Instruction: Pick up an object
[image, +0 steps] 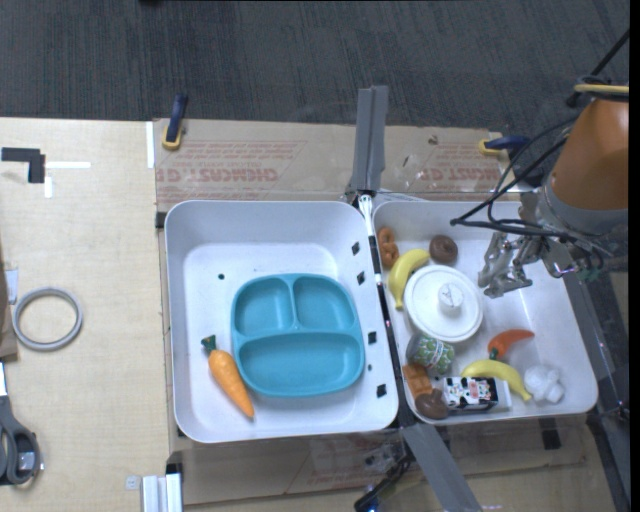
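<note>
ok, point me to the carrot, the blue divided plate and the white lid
carrot (231, 381), camera view, middle of its orange body, left bin.
blue divided plate (297, 334), camera view, ridge between its compartments, left bin.
white lid (447, 301), camera view, flat top beside the knob, right bin.

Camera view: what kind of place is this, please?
Probably a robot test bench, not a kitchen: two white bins on a cardboard sheet, toy food like a carrot, and a pincer on a cabled arm.
</note>
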